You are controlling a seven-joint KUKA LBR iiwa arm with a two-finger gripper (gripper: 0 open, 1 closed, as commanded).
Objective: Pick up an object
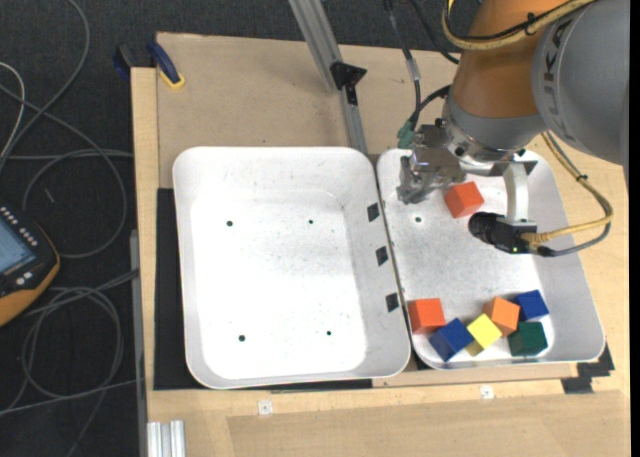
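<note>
The left bin (280,265) offers a wide bare floor. In the right bin (560,275), the arm (520,55) and its hand (418,183) crowd the far end, with an orange block (463,198) just beside the hand. A cluster of blocks (485,325) fills the near edge; the floor between lies bare.

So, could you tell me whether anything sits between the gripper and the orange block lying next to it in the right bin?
Nothing visible does. The gripper hangs over the far part of the right bin, and the orange block lies just beside it on bare floor. The other blocks are clustered at the near edge.
</note>
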